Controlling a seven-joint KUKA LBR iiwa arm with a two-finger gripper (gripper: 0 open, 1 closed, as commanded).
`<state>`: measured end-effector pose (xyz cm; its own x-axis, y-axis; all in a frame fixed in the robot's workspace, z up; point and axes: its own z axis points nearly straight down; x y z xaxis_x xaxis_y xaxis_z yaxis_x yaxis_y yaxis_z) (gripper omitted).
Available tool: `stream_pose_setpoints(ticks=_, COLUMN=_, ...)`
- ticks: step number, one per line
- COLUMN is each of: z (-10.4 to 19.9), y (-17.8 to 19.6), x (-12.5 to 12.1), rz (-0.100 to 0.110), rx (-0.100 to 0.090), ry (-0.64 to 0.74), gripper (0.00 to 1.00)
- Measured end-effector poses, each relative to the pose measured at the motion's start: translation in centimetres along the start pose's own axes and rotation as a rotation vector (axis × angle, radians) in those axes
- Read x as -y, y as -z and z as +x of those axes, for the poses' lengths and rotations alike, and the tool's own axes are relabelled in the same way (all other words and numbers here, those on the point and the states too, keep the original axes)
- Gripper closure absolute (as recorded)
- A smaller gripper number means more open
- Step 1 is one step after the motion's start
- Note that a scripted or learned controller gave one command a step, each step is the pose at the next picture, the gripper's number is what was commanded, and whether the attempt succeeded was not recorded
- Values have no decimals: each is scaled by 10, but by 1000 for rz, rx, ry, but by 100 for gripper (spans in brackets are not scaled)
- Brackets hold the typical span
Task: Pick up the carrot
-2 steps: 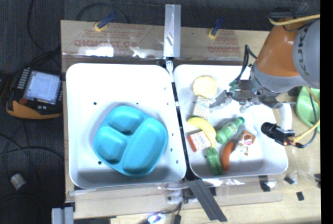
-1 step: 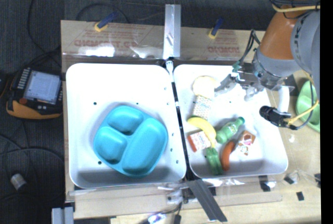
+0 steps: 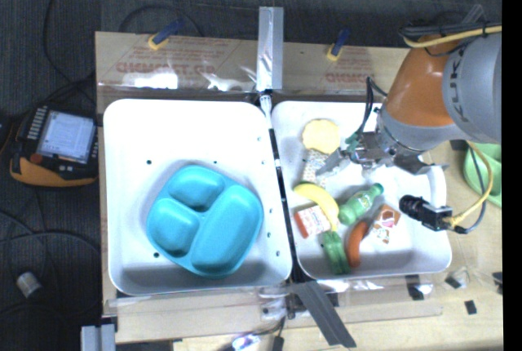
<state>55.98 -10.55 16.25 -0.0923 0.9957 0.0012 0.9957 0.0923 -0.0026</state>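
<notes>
Carrot (image 3: 356, 241) near bin's (image 3: 424, 264) front wall, hand (image 3: 342, 155) perhaps above.

Grey arm (image 3: 477, 88) with orange band (image 3: 420, 92) and yellow cable (image 3: 457, 33).

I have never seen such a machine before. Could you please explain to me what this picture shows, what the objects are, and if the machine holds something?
One camera looks down at a slant on a bench with two white bins. The grey and orange thing on the right is a robot arm; its gripper hangs over the right bin. That bin holds an orange carrot, a banana, a green bottle, a pale round item and small packets. The left bin holds a blue divided tray. I see nothing between the gripper's fingers, and the carrot lies apart from it.
</notes>
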Motion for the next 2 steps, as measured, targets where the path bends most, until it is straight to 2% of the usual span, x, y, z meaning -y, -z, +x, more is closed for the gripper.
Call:
stream_pose_setpoints(ticks=1, z=45, y=56, x=29, rz=0, rx=0, ry=-118, gripper=0)
stream_pose_setpoints(ticks=2, z=1, y=-70, x=16, rz=-2, rx=-1, ry=20, gripper=0)
